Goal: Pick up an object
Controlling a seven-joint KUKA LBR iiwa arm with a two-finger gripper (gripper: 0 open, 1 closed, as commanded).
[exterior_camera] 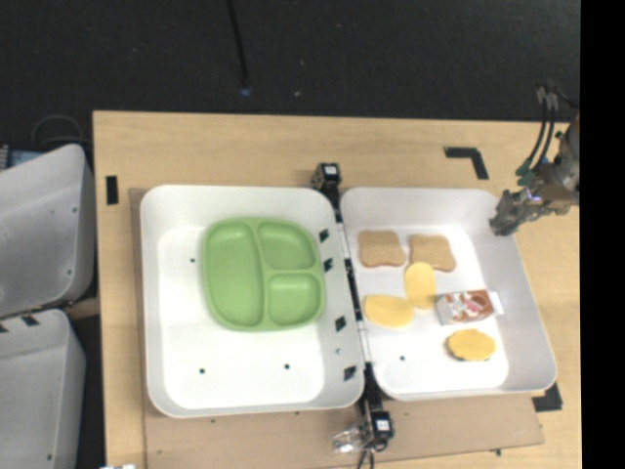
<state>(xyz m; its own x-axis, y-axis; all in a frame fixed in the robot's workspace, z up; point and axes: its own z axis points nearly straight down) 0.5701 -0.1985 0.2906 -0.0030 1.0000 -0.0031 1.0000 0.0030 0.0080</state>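
- Gripper [510, 213] hangs over the right bin's [522, 291] upper right rim; whether it is open or closed, I cannot tell (too blurred).
- In that bin: two toasts [381, 249], [432, 252], yellow pieces [420, 283], [390, 311], [471, 344], a packet [465, 307].
- Left bin [176, 360] holds a green plate [262, 274].

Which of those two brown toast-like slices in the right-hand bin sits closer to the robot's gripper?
The right brown toast slice, nearest the bin's far right corner where the gripper hovers. The left brown toast slice lies beside the divider between bins.

Green plate [262, 274] in left bin [166, 360]
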